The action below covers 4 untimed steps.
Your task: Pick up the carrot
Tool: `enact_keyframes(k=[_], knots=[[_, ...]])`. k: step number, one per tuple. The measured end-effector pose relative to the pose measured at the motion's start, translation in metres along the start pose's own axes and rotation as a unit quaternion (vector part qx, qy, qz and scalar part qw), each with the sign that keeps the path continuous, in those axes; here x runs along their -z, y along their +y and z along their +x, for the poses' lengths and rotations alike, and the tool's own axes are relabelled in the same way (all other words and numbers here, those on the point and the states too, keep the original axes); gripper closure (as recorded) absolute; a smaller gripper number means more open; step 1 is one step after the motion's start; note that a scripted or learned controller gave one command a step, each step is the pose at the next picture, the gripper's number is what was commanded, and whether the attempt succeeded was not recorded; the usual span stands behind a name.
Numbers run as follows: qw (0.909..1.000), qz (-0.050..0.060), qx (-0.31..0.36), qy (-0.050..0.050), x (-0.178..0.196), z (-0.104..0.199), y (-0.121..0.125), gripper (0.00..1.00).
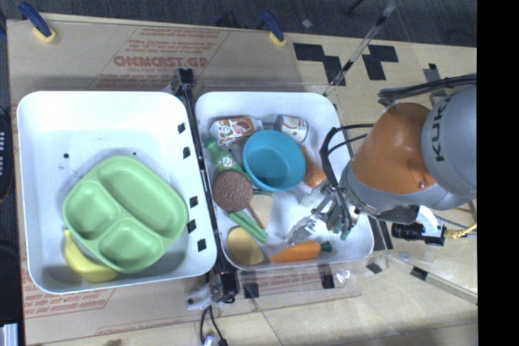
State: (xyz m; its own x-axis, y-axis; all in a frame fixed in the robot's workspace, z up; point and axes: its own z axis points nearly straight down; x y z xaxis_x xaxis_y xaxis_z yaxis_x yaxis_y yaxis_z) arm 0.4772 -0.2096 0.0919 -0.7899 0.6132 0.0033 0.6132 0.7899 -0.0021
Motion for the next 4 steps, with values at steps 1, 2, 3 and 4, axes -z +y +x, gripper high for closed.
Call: enact_keyframes(k=[1, 2, 3, 4], knots=[[0.9884, -0.002, 0.152, -0.004, 0.003, 0.01, 0.019, 0.0], [0.9615, -0.001, 0.275, -0.003, 0.001, 0.033, 0.046, 0.0], [0.9609, 0.0, 0.277, -0.002, 0.011, 0.032, 0.046, 1.0], [0.9609, 0.0, 0.277, -0.001, 0.01, 0.032, 0.046, 0.0]])
